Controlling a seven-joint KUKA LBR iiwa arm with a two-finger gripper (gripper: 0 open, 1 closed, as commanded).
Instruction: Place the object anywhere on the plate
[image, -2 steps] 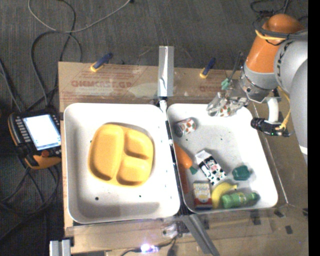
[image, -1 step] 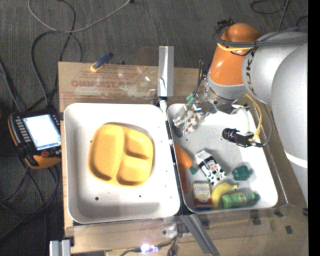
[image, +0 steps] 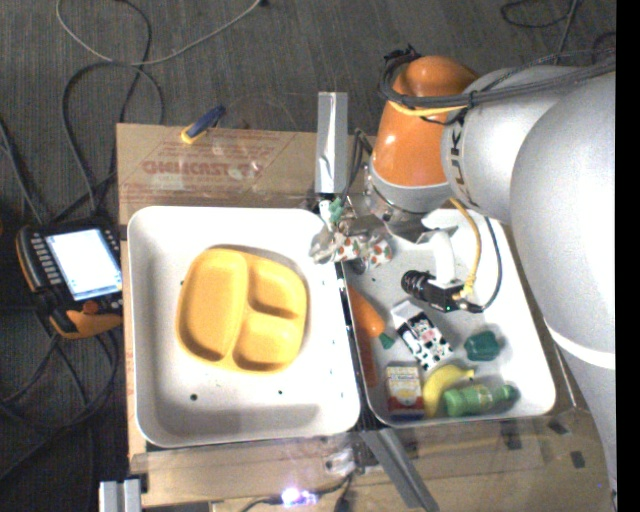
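A yellow plate (image: 242, 307) with three compartments lies in the middle of the left bin (image: 150, 400). My gripper (image: 340, 232) hangs below the orange wrist band, over the wall between the two bins, just right of the plate's upper right corner. A small red-and-white spotted object (image: 358, 246) sits right at the gripper's tip, above the top left corner of the right bin (image: 535, 385). The wrist hides how the gripper and this object meet.
The right bin holds an orange carrot (image: 369, 318), a black-and-white card box (image: 424, 337), a small red carton (image: 403, 386), a banana (image: 446, 380), a green bottle (image: 480, 398) and a green cup (image: 484, 346). A cardboard sheet (image: 215, 165) lies behind the left bin.
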